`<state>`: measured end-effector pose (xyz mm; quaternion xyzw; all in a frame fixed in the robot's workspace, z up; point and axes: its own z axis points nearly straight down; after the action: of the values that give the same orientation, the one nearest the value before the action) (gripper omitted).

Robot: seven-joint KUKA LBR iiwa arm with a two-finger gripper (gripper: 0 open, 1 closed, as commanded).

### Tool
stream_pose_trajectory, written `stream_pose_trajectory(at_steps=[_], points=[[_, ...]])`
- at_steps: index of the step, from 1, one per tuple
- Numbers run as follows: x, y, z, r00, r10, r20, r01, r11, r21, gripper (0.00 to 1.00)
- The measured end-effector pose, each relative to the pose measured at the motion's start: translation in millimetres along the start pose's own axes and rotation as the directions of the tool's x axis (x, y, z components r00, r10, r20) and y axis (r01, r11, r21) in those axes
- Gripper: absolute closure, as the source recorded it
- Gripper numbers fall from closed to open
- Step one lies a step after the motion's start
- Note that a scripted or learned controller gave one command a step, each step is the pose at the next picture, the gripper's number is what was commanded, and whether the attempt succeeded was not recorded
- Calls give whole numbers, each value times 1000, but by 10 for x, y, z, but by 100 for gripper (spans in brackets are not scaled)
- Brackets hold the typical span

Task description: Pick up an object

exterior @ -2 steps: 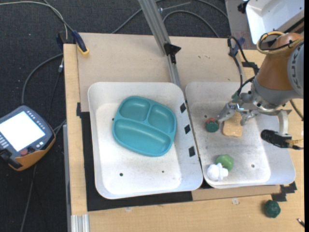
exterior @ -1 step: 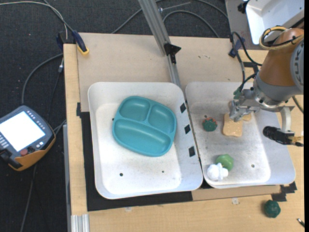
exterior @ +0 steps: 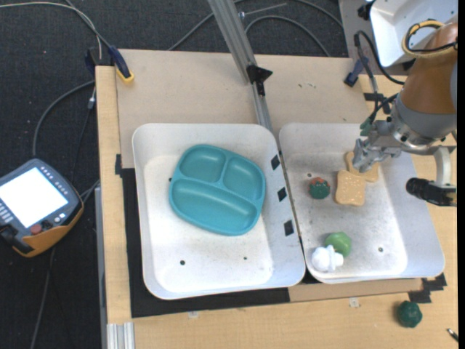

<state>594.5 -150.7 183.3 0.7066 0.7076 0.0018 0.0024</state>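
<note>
In the right bin lie a tan toast-like piece, a small red and green toy, a green toy and a white toy. A second tan piece shows just under the fingertips. My gripper hangs low over the bin's upper middle, right above and behind the toast-like piece. The arm with its orange band comes in from the upper right.
The left bin holds a teal divided plate. A dark green toy lies on the bench outside the right bin's front corner. A metal pole slants down to the bins' shared edge. A pendant sits far left.
</note>
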Motion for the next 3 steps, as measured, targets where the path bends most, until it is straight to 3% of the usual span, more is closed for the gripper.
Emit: stream_pose_trajectory(at_steps=[2,3], points=[[-29,31,-791,1000,0,0,0,1000,2,100],[582,-106,-683,1000,-5,-4,5,1000,9,100]])
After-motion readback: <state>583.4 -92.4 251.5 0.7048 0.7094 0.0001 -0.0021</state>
